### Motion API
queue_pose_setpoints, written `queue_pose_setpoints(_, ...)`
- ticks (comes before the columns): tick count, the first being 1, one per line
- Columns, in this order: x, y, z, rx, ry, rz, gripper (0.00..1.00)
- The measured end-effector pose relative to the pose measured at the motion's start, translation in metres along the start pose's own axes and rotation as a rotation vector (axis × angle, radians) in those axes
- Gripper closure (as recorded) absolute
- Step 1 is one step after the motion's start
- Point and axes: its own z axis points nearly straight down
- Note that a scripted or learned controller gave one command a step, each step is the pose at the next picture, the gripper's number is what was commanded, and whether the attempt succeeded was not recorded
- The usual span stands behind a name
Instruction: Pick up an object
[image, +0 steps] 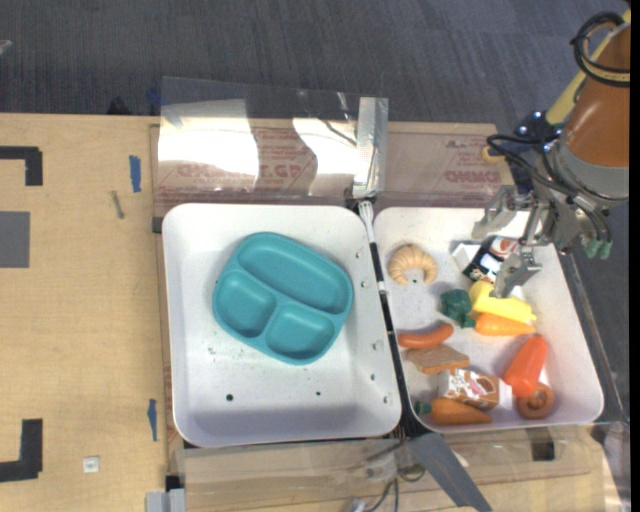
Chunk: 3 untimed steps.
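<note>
My gripper (508, 262) hangs over the back right part of the right bin (590, 345), its metal fingers spread apart and pointing down. Nothing sits between the fingers. Just under them lie a black and white packet (487, 262) and a yellow toy (497, 297) with a green piece (457, 303) beside it. A croissant (413, 263) rests at the bin's back left. Nearer the front are a sausage (427, 337), a slice of bread (443, 358), a red and brown packet (471, 386), a carrot (459, 411), an orange bottle shape (525, 364) and a dark red round toy (537, 401).
The left bin (190, 370) holds a teal divided plate (283, 297). A clear plastic sheet (260, 150) and a taped metal strip (370, 150) stand behind the bins. Brown board with black marks lies left of the bins. The arm's orange band (600, 120) is at the top right.
</note>
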Motion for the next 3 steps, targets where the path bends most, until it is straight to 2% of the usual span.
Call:
queue_pose_setpoints(1, -0.053, -0.045, 0.137, -0.003, 0.016, -0.006, 0.00)
queue_pose_setpoints(2, 0.009, -0.067, 0.193, 0.000, -0.006, 0.117, 0.00)
queue_pose_setpoints(3, 0.005, -0.066, 0.179, 0.003, -0.019, 0.114, 1.00)
